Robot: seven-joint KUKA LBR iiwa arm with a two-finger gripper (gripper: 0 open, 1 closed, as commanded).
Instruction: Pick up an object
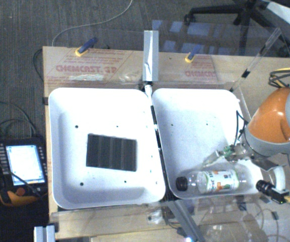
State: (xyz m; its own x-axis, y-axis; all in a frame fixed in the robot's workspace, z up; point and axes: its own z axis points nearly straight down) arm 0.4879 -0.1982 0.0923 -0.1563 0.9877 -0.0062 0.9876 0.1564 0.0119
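**Tool hovering by the bottle in the right bin**

Tool [230,154] first: it is hanging low over the right bin's near right corner, under the arm's orange band [271,122], and from this slant I cannot tell how it is set, since the wrist is blocking much of it.

Going left to right, a handheld screen [21,164] is glowing on the floor beside the bench [104,67]. Next, the left bin [64,105] is carrying a dark flat rectangular panel [111,152] near its middle. The right bin [195,110] is holding a clear plastic bottle [213,180], lying on its side along the near wall with its black cap pointing left.

The bottle is resting just below the tool, seemingly not yet held. A good grasp is probably asking for a descent centred over the labelled middle, closing across the bottle's width, since a round body lying against a wall is likely to roll or slip.
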